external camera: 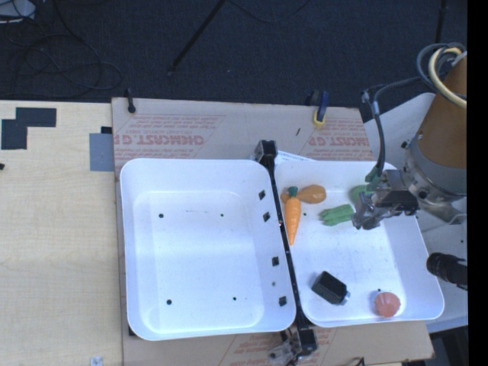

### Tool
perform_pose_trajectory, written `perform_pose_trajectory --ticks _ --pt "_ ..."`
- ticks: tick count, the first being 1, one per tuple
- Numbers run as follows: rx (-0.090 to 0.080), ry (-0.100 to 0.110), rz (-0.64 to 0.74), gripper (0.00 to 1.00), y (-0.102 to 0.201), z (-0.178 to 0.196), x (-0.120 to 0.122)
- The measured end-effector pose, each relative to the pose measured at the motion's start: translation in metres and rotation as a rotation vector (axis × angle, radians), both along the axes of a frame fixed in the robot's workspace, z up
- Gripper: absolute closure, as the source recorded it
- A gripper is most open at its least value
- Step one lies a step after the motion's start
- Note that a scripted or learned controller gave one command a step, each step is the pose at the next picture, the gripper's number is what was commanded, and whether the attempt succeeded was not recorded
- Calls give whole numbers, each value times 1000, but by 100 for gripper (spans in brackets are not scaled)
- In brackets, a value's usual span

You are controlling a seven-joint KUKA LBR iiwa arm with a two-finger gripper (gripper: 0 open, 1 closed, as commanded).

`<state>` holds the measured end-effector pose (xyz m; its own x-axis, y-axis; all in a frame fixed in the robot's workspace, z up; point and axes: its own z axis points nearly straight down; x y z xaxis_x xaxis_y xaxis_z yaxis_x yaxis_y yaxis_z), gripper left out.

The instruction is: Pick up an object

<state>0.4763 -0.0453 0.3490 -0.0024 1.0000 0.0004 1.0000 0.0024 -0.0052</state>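
Gripper (364, 213) low over the right bin (412, 300), near its far right part, arm reaching in from the right with the orange band at the frame's upper right corner. Finger spread unreadable from this angle; cannot tell whether anything is caught between the fingers. Green object (336, 215) lies just left of the gripper, its right end meeting or slipping under the tool; contact not certain. A second green piece (360, 195) sits just behind the gripper, partly hidden. Carrot (292, 216) rests against the left wall of the right bin, beside the black divider (278, 227), leafy end pointing away from the camera. Orange rounded object (312, 194) sits just right of the carrot's top, near or touching it. Black block (330, 287) in the near part of the right bin, tilted; pink ball (386, 304) to its right near the front right corner, apart from it. Left bin (137, 204) beside it on the cardboard sheet (191, 132).
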Motion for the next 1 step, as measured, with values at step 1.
perform_pose_trajectory --ticks 1 --pt "2 -15 9 100 98 117 3"
